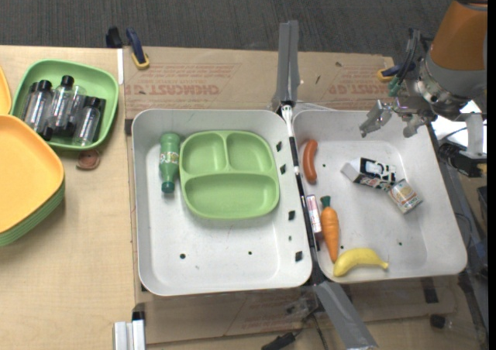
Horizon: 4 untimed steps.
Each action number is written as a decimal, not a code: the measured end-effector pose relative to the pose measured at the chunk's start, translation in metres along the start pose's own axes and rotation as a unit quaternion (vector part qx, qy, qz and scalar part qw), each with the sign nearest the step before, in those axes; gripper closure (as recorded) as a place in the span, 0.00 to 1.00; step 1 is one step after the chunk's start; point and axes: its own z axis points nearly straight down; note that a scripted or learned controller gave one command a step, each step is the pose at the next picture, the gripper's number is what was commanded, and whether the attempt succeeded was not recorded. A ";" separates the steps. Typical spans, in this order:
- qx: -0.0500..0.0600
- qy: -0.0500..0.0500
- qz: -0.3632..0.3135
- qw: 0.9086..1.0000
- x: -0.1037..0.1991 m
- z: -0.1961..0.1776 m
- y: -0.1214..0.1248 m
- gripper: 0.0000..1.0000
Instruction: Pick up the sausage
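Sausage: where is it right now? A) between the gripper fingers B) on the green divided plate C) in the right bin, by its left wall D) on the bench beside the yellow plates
C: the sausage lies in the right bin against its left wall, above the carrot, apart from the gripper near the bin's top edge.

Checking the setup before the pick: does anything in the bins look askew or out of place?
Mostly tidy. In the right bin, the small carton and can lie tipped on their sides. The sausage lies close along the left wall, which might hamper a grasp.
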 end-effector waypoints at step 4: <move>0.000 0.000 0.420 0.907 -0.075 0.115 -0.086 1.00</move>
